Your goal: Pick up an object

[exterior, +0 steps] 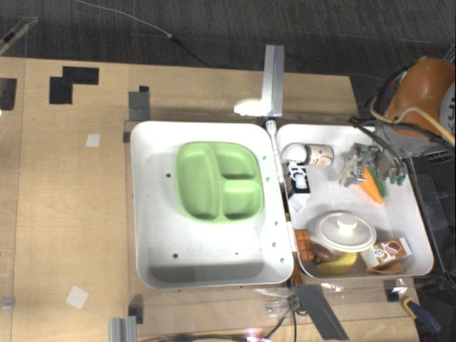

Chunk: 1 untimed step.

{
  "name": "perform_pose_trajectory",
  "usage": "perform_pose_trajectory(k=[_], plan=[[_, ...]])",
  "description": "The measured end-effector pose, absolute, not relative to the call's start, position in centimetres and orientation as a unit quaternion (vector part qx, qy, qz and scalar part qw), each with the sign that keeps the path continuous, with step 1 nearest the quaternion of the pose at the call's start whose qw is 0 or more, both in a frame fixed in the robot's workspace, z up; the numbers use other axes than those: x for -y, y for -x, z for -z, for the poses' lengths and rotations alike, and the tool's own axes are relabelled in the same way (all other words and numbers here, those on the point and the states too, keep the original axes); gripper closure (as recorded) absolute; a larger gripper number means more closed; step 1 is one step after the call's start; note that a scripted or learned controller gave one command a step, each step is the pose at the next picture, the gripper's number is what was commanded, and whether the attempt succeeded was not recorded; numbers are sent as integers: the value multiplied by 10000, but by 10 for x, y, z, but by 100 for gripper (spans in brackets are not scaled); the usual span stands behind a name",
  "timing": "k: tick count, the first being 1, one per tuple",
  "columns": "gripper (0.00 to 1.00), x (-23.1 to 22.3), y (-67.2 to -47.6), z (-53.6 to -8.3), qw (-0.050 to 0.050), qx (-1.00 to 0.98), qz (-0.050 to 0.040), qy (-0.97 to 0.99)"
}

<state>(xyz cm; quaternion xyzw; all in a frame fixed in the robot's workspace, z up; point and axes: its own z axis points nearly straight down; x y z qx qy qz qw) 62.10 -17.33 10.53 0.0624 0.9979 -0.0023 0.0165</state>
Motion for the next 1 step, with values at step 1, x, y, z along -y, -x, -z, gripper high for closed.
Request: perform_pose_trajectory(k=[1], plan=[[0,173,-621,-105,159,-9979,21,-620]])
